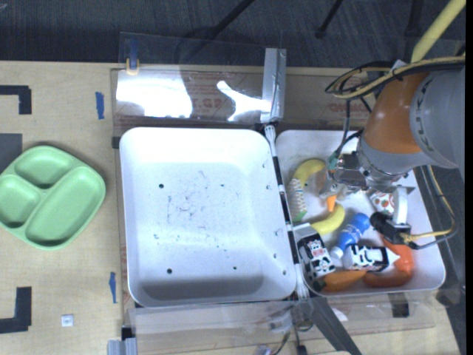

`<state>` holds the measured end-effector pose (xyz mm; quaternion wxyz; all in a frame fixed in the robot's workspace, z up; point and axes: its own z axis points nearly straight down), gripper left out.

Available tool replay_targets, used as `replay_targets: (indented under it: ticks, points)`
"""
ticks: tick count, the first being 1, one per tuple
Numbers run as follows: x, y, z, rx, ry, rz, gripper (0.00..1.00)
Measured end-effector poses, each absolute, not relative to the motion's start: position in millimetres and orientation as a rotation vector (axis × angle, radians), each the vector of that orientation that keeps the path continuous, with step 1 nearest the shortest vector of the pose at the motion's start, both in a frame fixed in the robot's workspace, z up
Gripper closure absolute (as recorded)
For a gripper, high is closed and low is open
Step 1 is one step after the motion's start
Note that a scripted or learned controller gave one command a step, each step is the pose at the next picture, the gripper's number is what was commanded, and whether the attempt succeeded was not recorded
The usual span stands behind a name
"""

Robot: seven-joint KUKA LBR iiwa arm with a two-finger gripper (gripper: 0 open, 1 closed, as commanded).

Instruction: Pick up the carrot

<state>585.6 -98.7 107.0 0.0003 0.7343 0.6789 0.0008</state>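
Carrot is taken to be the small orange piece seen in the right bin, just below the gripper and between two bananas. Only a short stub of it is exposed, and whether it is touched or gripped cannot be told.

The arm is brought in from the right and bent down over the far half of the right bin, with its orange band turned toward the camera and the wrist pointed steeply downward. The gripper is seen end-on beneath the wrist, so its state, wide or narrow, cannot be made out.

Cables are looped over the arm above the band. Toward the near edge of the right bin, a heap of small things is crowded together: a blue bottle, black-and-white pieces and larger orange-red shapes whose outlines are merged and hard to separate. The arm's upper part is cut off by the right edge.

The left bin is set beside it, and a green tray is placed well apart on the bench.
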Motion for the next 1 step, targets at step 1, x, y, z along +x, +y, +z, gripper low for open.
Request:
replay_targets:
  ticks: [1]
  points:
    - [627.2, -89.6, 184.9, 2.153, 2.288, 0.0, 1.0]
